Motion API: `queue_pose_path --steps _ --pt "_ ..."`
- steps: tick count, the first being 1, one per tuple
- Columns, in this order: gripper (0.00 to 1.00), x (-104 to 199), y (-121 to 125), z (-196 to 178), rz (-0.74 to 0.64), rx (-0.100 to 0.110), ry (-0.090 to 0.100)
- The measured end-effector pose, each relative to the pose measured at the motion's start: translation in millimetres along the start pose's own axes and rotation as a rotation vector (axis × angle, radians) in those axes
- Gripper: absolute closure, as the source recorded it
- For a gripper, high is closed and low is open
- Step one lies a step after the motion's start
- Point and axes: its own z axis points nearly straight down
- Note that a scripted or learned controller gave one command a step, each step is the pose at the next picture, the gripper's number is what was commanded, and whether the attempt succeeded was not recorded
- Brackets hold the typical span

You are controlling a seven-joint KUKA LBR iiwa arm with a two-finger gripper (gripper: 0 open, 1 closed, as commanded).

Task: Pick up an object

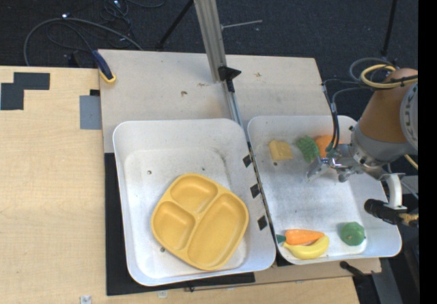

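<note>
**Hovering over the far end of the right bin**

The nearest candidates sit at the far end of the right bin (382, 244): a green leafy piece (307, 147) with an orange piece (323, 144) touching it on the side toward my arm, and a pale yellow block (280, 151) just beside them, standing apart. My fingers (326, 167) hang just near-side of the green and orange pair, close above the bin floor. They are small and dark against the wrist, and I cannot tell whether they are spread or pressed together; nothing visible sits between them.

At the bin's near end lie a carrot (302, 236) resting on a banana (308, 249), with a green round fruit (352, 233) near them, well apart from me. The left bin (136, 159) holds a yellow divided plate (199, 220).

To do this well, I judge I should pick one target, not the touching pair as a lump. The yellow block, with free space round it, looks the cleaner choice. I would centre over it, come straight down, and close only once it lies squarely between my tips, keeping clear of the bin wall.
</note>
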Motion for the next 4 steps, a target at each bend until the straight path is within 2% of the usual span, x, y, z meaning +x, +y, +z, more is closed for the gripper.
queue_pose_path --steps 1,2,3,4 --pt "1.00 -1 -1 -8 0.002 0.004 0.001" --pt "1.00 -8 -9 -64 0.004 -0.002 -0.001" --pt "1.00 -8 -4 -108 -0.001 -0.002 -0.001" --pt "1.00 -9 -1 -171 -0.001 -0.004 -0.002"
